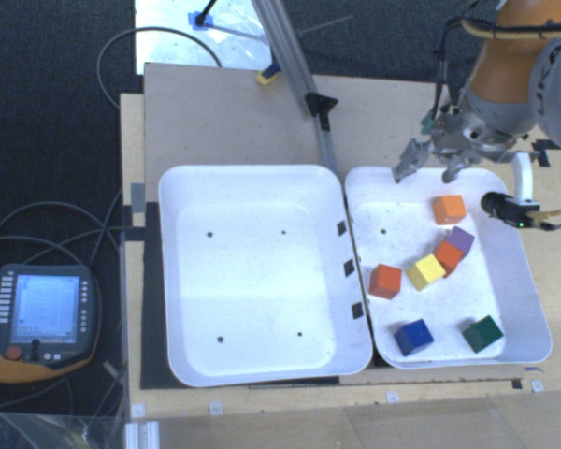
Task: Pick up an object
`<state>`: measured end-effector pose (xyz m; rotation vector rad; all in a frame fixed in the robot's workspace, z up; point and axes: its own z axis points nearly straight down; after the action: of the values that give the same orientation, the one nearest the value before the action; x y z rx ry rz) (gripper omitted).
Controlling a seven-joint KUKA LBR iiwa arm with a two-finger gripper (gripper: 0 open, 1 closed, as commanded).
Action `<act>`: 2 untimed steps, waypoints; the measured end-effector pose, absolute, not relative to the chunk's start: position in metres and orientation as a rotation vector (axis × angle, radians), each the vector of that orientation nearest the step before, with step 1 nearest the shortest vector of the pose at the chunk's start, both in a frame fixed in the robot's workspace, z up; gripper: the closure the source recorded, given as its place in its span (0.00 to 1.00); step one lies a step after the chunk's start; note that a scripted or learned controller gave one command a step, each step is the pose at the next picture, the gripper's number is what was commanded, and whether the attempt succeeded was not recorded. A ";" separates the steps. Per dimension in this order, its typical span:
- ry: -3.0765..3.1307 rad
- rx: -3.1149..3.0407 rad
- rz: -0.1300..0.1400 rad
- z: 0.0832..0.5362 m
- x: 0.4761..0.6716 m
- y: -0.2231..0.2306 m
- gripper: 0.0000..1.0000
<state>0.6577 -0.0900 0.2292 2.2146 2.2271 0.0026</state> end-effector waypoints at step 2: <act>2.228 2.216 -0.002 0.184 0.662 -0.083 0.00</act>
<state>0.6622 -0.0829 0.1839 2.2160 2.2285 -0.0021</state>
